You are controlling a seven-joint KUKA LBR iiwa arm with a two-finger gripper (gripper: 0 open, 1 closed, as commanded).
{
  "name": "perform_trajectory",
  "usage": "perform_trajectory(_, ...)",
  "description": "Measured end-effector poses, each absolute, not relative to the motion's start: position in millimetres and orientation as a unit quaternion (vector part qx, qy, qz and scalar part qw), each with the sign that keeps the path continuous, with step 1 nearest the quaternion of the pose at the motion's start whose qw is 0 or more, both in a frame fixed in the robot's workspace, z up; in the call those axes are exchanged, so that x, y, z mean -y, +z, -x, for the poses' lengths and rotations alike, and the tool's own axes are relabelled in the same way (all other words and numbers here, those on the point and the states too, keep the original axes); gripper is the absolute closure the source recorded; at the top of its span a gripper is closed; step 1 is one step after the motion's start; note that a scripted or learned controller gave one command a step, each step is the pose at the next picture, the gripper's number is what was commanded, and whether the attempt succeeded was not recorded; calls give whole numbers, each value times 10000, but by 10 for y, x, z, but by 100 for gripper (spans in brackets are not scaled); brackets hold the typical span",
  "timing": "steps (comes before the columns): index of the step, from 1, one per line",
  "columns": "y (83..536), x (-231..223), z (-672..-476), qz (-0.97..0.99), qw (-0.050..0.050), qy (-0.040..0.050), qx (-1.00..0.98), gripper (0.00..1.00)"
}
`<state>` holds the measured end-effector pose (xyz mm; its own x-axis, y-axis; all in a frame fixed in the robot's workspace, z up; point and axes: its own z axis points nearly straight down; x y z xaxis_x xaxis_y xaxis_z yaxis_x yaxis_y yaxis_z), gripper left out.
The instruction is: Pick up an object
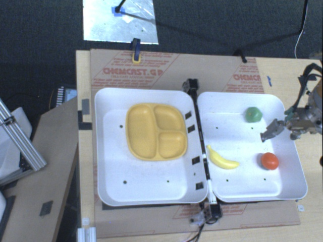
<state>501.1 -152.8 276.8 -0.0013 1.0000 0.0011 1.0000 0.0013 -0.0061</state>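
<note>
Right now I am hovering my hand (270, 131) over the right bin (237, 185), and I cannot tell how it is set. A green ball (253, 114) is lying just up-left of it, an orange-red fruit (269, 161) just below, and a banana (222, 159) well apart by the divider. The left bin (113, 185) is carrying a yellow divided plate (155, 131).

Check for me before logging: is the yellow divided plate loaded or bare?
Bare: the yellow divided plate shows three clean compartments in the left bin.
</note>
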Motion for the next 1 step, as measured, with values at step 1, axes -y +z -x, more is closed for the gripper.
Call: perform_trajectory(1,2807,1526,-5027,7059,-9,-5,7083,0)
